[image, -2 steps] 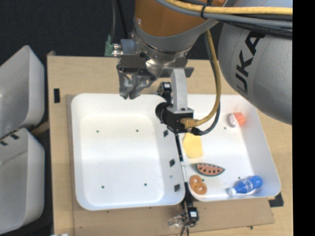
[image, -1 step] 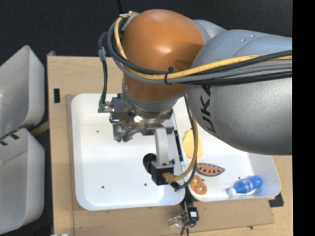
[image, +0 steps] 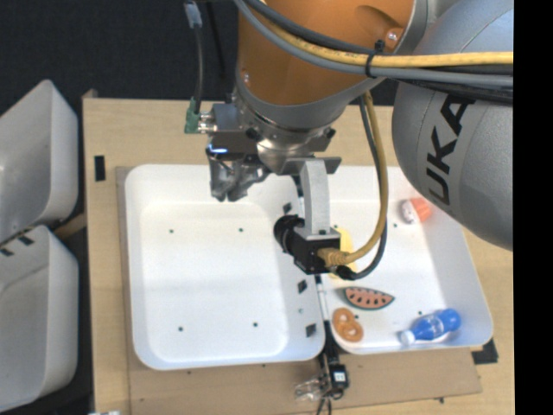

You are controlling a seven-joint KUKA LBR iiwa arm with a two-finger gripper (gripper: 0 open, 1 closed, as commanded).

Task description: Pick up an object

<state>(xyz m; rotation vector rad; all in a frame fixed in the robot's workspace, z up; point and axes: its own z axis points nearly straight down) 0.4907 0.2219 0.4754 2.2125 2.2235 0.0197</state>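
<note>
Watermelon slice, pretzel, blue bottle crowd right bin.

The two shallow plastic bins are plain white, the left one dotted with a few small dark specks. They sit on a pale tan wooden worktop. In the right bin, the flat slice-shaped toy is reddish-brown with dark seed-like spots and a dark rim. Near it, the small pretzel-shaped piece is orange-brown. The small plastic bottle at the near right is bright blue with a clear end. At the far right lies a small orange-red object with a white part.

The arm's broad glossy band is orange, its casing grey with dark lettering, and a yellow cable crosses it.
</note>
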